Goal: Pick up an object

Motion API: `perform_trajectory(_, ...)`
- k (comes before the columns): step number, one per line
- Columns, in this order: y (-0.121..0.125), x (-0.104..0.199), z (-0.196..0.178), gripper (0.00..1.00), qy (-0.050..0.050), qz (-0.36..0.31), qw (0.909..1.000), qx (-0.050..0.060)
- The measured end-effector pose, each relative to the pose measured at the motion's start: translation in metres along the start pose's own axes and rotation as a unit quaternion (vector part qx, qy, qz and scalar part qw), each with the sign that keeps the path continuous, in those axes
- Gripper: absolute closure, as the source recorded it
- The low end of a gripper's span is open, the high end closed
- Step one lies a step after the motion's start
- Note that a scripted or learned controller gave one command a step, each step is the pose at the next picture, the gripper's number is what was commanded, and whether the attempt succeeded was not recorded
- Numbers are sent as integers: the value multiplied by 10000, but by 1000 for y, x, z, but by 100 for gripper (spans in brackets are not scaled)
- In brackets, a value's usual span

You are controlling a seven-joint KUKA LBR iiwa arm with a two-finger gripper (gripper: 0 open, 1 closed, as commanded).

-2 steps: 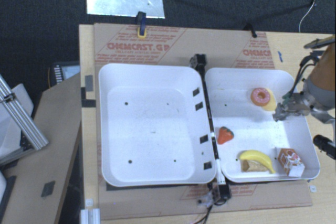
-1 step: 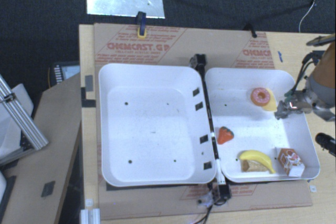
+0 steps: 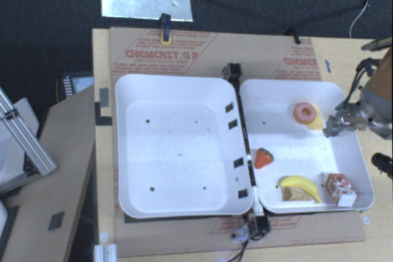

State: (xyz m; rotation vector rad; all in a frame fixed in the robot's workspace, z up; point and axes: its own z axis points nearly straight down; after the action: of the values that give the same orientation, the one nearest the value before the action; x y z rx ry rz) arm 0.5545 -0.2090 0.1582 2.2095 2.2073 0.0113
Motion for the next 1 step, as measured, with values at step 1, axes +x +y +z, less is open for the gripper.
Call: perform_trajectory(1, 1, 0, -11, 100, -4, -9, 10000, -15)
